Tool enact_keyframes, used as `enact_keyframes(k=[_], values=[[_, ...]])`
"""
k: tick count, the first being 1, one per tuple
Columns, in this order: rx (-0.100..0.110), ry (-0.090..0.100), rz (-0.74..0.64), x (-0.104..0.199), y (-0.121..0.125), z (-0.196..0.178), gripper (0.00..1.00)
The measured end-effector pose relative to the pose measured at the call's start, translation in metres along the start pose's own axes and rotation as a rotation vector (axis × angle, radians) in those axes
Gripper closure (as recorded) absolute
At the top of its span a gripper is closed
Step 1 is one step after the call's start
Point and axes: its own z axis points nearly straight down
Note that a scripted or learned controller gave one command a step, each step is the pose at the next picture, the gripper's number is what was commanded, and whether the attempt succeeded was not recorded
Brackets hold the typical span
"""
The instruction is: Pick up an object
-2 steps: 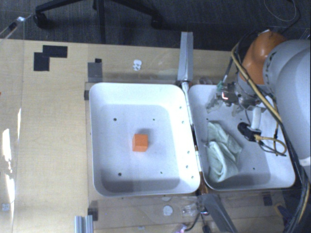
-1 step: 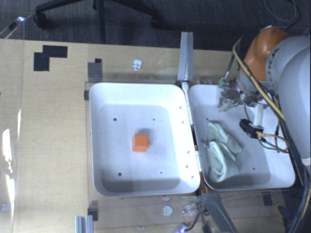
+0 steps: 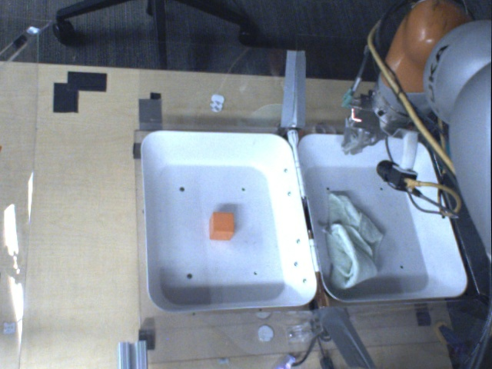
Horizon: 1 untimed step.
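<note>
The gripper point(image 3: 358, 138) hangs over the far rim of the right-hand white bin point(image 3: 430, 283), close to that bin's far left corner and just to the right of the grey metal post point(image 3: 293, 91) that rises from the divide between the two bins. Whether its jaws stand apart or together cannot be told from this slanted view, and nothing is seen between them. Nearer the camera than the jaws, and a little to their left, a crumpled pale green cloth point(image 3: 350, 241) lies in the left half of the right bin, its long side just beside the wall shared with the other bin; it is apart from the gripper, with bare white floor between. To the right of the cloth the bin floor is open as far as the right wall, though the arm point(image 3: 461, 68) and its looping yellow and black cables point(image 3: 419, 183) overhang the far right part of that room. Well to the left of the jaws, beyond the shared wall, a small orange cube point(image 3: 222, 226) sits alone near the middle of the left bin point(image 3: 165, 283), with bare floor on every side and well apart from all four walls.
</note>
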Motion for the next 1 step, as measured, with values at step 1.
enact_keyframes(k=[1], values=[[0.000, 0.000, -0.319, -0.0022, 0.0065, 0.0004, 1.00]])
